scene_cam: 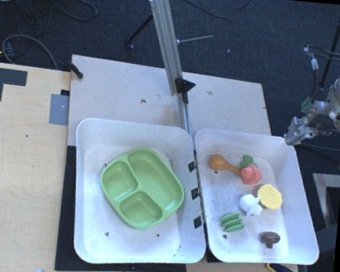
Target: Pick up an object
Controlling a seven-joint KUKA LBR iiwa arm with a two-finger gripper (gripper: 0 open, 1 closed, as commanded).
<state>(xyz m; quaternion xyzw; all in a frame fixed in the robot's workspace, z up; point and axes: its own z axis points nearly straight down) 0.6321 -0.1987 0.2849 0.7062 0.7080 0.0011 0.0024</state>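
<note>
The right bin (pixel 297 194) holds several small toy foods: a brown drumstick-like piece (pixel 222 164), a red strawberry with a green top (pixel 250 171), a yellow piece (pixel 270 196), a white piece (pixel 249 204), a green pea pod (pixel 231 222) and a dark brown mushroom (pixel 270 238). My gripper (pixel 296 132) hangs at the bin's far right corner, just outside the rim and well above the toys. Nothing shows between its tips.
The left bin (pixel 89 154) holds a green divided plate (pixel 141 187). A metal rail (pixel 170 48) slants down from the top to the seam between the bins. Cables and a stand lie on the dark floor behind.
</note>
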